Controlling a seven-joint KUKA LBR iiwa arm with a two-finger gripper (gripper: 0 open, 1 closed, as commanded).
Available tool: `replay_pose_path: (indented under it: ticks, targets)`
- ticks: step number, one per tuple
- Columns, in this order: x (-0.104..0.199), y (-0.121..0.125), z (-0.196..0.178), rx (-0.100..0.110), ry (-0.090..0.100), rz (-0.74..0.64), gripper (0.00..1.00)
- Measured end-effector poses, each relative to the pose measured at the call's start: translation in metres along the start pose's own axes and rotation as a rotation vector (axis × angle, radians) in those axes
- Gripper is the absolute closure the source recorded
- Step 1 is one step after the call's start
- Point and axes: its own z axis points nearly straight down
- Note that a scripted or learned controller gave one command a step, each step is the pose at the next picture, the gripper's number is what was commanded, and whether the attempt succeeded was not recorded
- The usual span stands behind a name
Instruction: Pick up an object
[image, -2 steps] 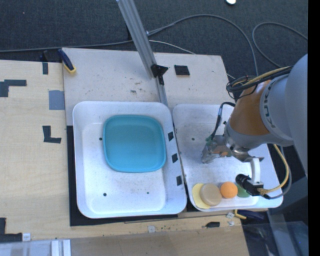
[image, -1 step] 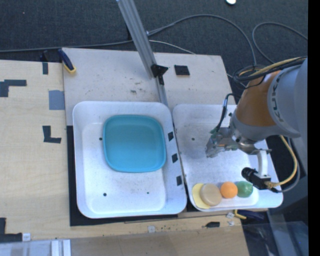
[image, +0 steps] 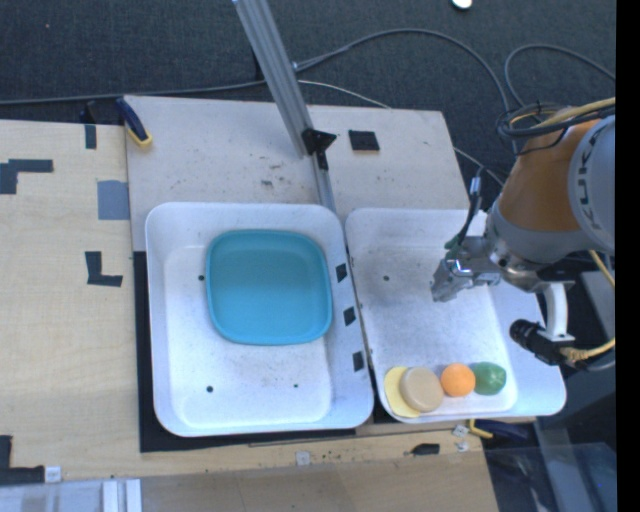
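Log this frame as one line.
gripper over right bin, nothing seen held | tan disc, orange ball, green ball near edge | blue plate in left bin

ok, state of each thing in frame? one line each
gripper: above the right bin, nothing visibly between its fingers
blue plate: flat in the left bin
tan disc: lying on a yellow piece, right bin's near edge
orange ball: beside the disc
green ball: beside the orange ball

Grey arm (image: 590, 190), orange band above wrist, silver gripper (image: 448, 285) (black and yellow cables alongside).
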Motion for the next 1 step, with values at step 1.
replay_pose_path:
  ticks: [1]
  targets:
    - [0.0, 0.0009, -0.0477, 0.0, 0.0, -0.001, 1.0]
